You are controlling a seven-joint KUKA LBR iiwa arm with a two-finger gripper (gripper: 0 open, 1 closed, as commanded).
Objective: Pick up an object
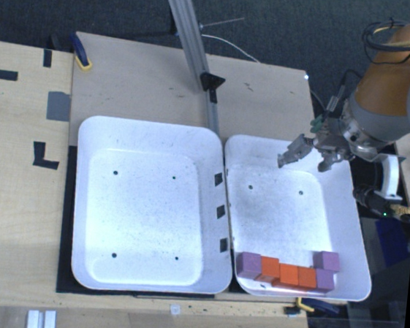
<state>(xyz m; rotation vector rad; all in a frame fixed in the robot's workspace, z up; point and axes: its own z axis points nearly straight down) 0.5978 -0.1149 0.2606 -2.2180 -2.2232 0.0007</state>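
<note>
pale wooden tabletop (12, 174) fills the left and middle of the frame, marked with bits of dark tape, and a lighter board lies on it under both bins. dark carpet runs along the top edge. a slanted metal pole (193, 41) comes down from the top centre toward the gap between the bins.

next in size, the left bin (90, 139) sits left of centre, and the right bin (347, 205) touches it along their shared edge, where small dark clips join them. the shallow walls probably serve to keep loose pieces from sliding off while the program tries its grasps.

the arm (391, 78) enters from the upper right, its orange band bulging above the wrist. it bends downward and leftward, so the wrist tilts toward the upper part of the right bin. the tool (306, 158) hangs over that bin's upper rim area with its two fingers spread apart and nothing between them. it looks poised rather than committed, well apart from any piece.

smallest, the blocks (288, 270) lie huddled in the lower right of the frame, against the right bin's near wall: purple blocks at either end, orange blocks between, one purple block stacked or set slightly higher on the right. they touch one another in a tight row, likely pushed or slid there, which i judge would make a clean grip awkward.
</note>
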